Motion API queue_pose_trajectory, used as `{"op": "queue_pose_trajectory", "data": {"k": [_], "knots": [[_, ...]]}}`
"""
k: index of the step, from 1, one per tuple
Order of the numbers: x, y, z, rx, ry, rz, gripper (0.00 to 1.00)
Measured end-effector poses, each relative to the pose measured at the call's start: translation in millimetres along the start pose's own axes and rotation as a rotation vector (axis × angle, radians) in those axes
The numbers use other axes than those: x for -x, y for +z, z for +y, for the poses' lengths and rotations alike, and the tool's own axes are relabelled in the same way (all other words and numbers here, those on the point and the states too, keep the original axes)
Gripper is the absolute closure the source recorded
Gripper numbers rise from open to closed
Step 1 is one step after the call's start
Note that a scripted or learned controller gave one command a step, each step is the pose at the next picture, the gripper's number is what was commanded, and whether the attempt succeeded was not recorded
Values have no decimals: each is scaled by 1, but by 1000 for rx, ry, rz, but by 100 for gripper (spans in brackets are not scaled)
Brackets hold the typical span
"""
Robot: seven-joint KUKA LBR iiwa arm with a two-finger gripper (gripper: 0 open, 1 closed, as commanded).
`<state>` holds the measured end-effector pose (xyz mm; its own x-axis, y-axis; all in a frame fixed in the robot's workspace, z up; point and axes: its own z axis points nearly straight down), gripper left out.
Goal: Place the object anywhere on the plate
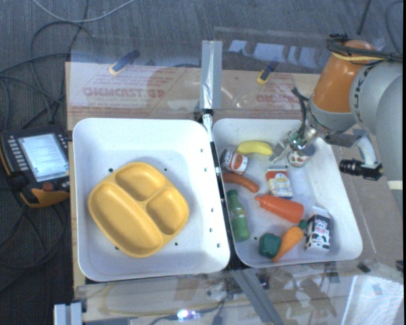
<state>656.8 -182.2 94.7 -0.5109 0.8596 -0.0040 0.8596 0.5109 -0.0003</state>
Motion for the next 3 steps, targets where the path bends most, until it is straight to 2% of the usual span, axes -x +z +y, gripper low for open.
{"op": "queue_pose_trajectory", "data": {"k": [1, 2, 3], "knots": [[-77, -123, 15, 2, -4, 4, 100], [-148, -89, -27, 2, -470, 6, 100], [-161, -136, -8, 5, -519, 4, 100]]}}
